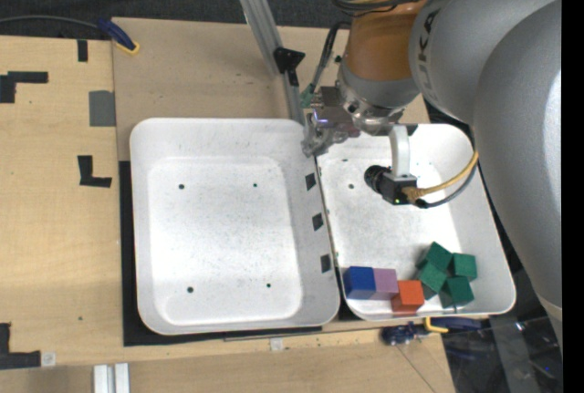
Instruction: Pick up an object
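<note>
The arm [493,63] comes in from the right and bends down over the right bin [456,145], its orange band above the wrist at the top of the picture. The end effector [319,131] hangs at the far left corner of the right bin, just over the ridge where the two bins meet. Its fingers are too small and cluttered to read, so I cannot tell whether it is released or clenched, and nothing shows between them. A black part with a cable [388,183] hangs from the wrist over the right bin's floor.

The blocks lie in a cluster at the near edge of the right bin, well apart from the end effector. A blue block [359,281] sits nearest the ridge, touching a purple block [385,281] beside it. An orange block [410,294] lies just beside the purple one. Three green blocks [446,274] are bunched toward the near right corner, touching one another.

The left bin [219,227] lies beside the right bin on the desk [55,227].
</note>
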